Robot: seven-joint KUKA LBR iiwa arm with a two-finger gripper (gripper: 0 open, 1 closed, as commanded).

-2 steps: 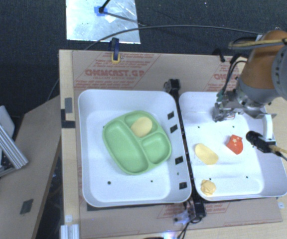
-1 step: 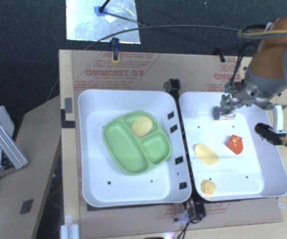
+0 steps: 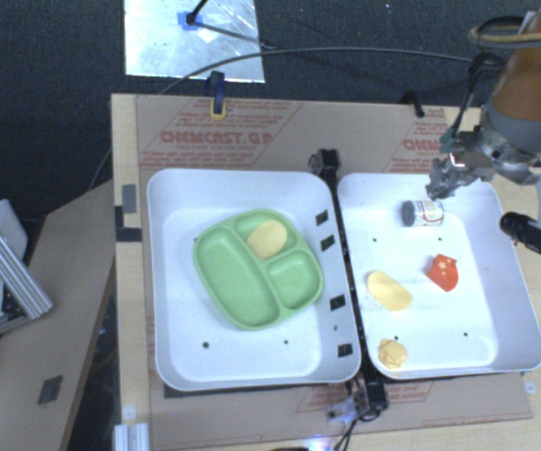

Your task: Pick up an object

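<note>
Two shallow white bins sit side by side on a brown board, the left bin and the right bin touching along a black hinged seam at centre. The arm reaches in from the right, its orange band above the grey wrist, and the gripper hangs over the far edge of the right bin. How wide the claw stands cannot be told from this view, nor whether it has hold of anything. Just near-left of the gripper, a small can with a grey end and white-and-red label lies on its side on the bin floor at the far side, close under the tool but apparently apart from it. Nearer, a red object lies right of centre; a pale yellow banana-like piece lies to its left, close to the seam; a smaller yellow lump rests at the near-left corner of the same bin. These three are well apart from the gripper. In the left bin a green divided tray lies at a slant, with a yellow object in its far small compartment. A black fitting juts in from the right past the bin's rim. A blue-and-yellow clamp grips the board's far edge.
</note>
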